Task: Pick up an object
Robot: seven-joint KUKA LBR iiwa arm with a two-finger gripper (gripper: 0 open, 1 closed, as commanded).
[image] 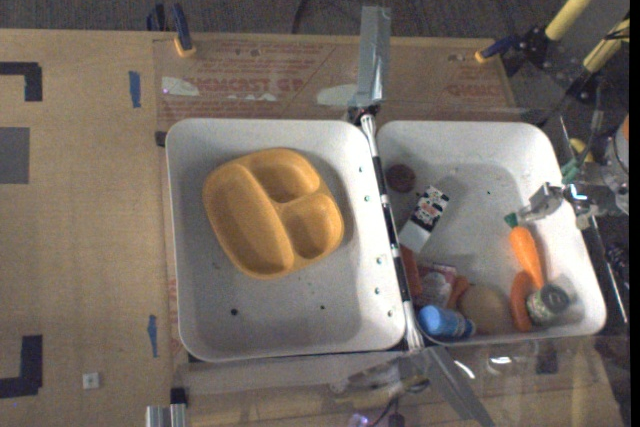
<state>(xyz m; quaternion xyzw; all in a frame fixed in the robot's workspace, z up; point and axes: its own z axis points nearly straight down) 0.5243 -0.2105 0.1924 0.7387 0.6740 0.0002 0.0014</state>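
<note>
Now the left bin [190, 245] carries one yellow divided plate [273, 211]. Over in the right bin [480, 147]: a small cow-print bottle [425, 217], a carrot [526, 255], a potato [486, 307], a blue bottle [443, 322]. At its right edge, the gripper [549, 200] sits just above the carrot, grip unreadable.

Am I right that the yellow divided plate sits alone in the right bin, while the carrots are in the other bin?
Not quite: the camera view shows the yellow divided plate alone in the left bin, not the right. The carrots are in the other bin, as you said.
</note>
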